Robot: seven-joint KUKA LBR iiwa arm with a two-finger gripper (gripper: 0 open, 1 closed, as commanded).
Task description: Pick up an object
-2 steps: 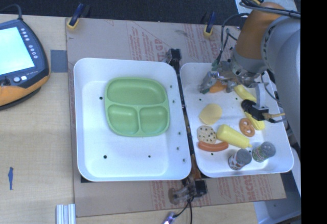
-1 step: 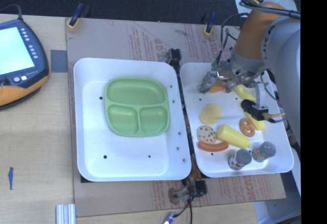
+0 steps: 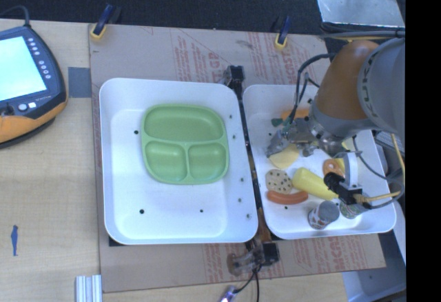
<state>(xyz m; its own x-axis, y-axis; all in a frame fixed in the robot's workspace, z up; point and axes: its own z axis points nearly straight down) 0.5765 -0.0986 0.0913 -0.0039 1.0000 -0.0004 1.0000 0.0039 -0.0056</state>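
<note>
The arm (image 3: 358, 87) reaches in from the right and hangs low over the right bin (image 3: 258, 156), with its end effector (image 3: 288, 135) down among the toy food in the far-left part of that bin. Whether it is apart or together I cannot tell; cables and the wrist hide the tips.

The candidate objects all lie in the right bin: a pale yellow piece (image 3: 284, 156) just beside the end effector, a speckled cookie-like disc (image 3: 278, 179) nearer, a red sausage shape (image 3: 286, 196) below that, a yellow banana-like piece (image 3: 313, 183) toward the middle, a small grey cup (image 3: 322, 214) at the near edge, and an orange item (image 3: 333, 166) further right. The left bin (image 3: 110, 156) holds 1 green divided plate (image 3: 185, 143), well apart from the arm. A tablet-like controller (image 3: 27, 80) sits on the surface at the far left.

As for progress, I judge the reach and descent to be done, while the pick itself is not yet shown: nothing is visibly between the tips, and every object appears to rest on the bin floor. What remains is closing on 1 item, likely the pale yellow piece, and lifting it clear.
</note>
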